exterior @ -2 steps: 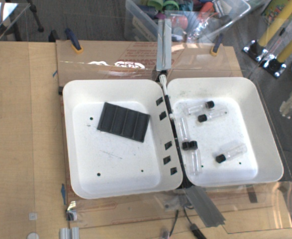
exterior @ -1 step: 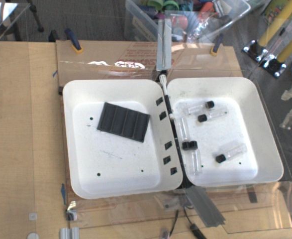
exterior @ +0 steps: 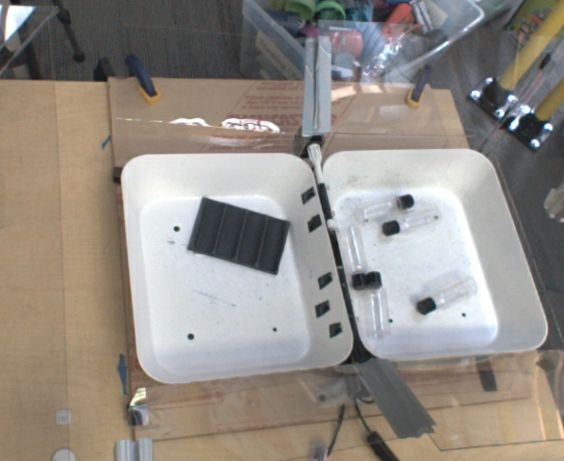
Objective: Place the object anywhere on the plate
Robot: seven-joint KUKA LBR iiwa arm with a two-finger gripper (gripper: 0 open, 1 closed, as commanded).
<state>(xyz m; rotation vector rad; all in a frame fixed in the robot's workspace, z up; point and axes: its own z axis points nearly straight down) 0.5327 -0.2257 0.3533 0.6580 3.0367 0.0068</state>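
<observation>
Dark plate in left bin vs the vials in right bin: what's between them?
In the camera view, between the dark plate and the vials lie bare white bin floor, the two bins' meeting rims, and a row of small black clips along that seam.

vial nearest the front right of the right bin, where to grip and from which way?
Grip the clear vial mid-body, coming straight down, fingers closing across its narrow width. It lies flat, slanted, black cap toward the front-left, with open floor of the right bin around it.

A clear plastic tub (exterior: 358,12) of mixed colored items sits beyond the tabletop (exterior: 41,257). An orange-tipped clamp (exterior: 143,82) grips the cardboard sheet (exterior: 214,104) at its far left edge. A grey flat piece (exterior: 395,401) lies at the near edge.
</observation>
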